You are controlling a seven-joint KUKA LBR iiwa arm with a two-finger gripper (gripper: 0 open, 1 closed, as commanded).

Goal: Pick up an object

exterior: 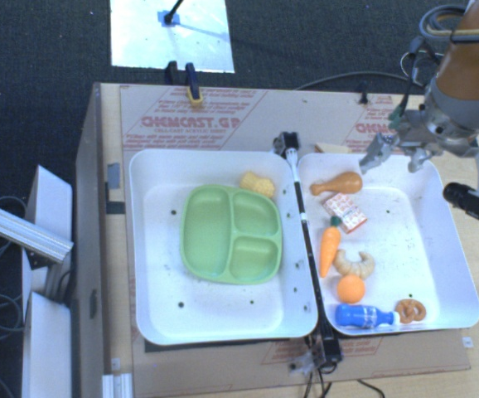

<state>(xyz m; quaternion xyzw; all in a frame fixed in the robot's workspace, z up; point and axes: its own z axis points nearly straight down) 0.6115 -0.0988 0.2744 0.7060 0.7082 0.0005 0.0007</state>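
Bench: cardboard-topped surface [223, 118] on dark carpet, bearing two shallow white bins side by side.

Gripper [397, 154] — poised over the far rim of the right bin [459, 280], fingers spread apart, nothing between them.

Right bin contents, placed from the gripper:
- Drumstick [336, 184] — just left of and below the fingers, nearest item.
- Small red-and-white box [346, 213] — a little farther down, beside the drumstick.
- Carrot [329, 249] — beyond the box, along the bin's left wall.
- Croissant [355, 264] and orange ball [350, 288] — farther still, close together.
- Blue bottle [364, 316] and pretzel [410, 310] — farthest, at the near rim.

Left bin [152, 247], well to the gripper's left: green divided plate [229, 234]; a yellow item [257, 185] just beyond the plate's far edge.
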